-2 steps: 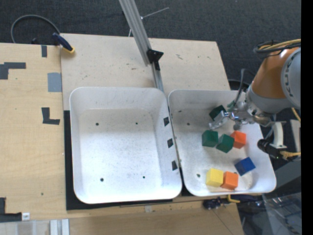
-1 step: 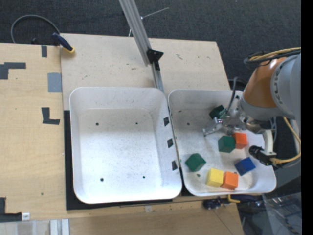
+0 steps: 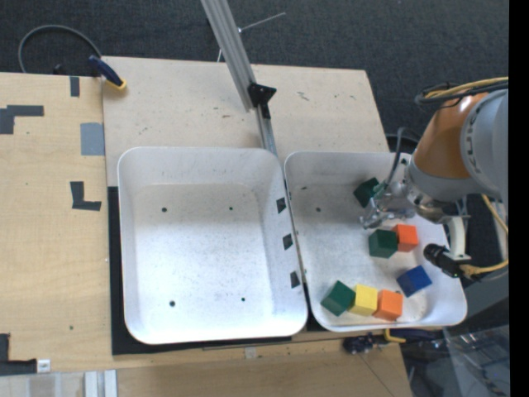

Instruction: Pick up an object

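End effector [image 3: 378,216] hung low in the right bin [image 3: 331,172], just above a dark green cube [image 3: 383,243], an orange cube [image 3: 407,236] touching it; whether its jaws were wide or narrow, cannot tell. Likely lined up to descend on that green cube.

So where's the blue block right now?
The blue block lies in the right bin, near its lower right corner. An orange block sits just above it, and the green, yellow and orange row lies to its lower left.
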### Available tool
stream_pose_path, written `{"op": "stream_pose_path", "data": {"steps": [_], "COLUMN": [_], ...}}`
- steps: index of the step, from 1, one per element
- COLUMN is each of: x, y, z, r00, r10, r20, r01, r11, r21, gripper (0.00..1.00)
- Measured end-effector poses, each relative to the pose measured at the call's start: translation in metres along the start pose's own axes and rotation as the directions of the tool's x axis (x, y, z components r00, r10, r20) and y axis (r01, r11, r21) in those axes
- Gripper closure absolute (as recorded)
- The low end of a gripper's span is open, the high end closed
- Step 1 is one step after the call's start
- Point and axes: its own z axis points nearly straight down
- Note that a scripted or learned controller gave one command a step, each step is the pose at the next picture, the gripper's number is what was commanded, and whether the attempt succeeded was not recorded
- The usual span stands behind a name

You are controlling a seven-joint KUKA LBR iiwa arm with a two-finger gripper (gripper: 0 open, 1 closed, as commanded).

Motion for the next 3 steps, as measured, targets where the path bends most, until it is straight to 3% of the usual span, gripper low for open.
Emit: {"op": "stream_pose_path", "data": {"steps": [3], "x": [0.005], "y": [-0.001], "z": [-0.154], "r00": [1.0], "r10": [0.001], "r20": [0.002], "r01": [-0.001], "r11": [1.0], "r21": [-0.007], "gripper": [1.0]}}
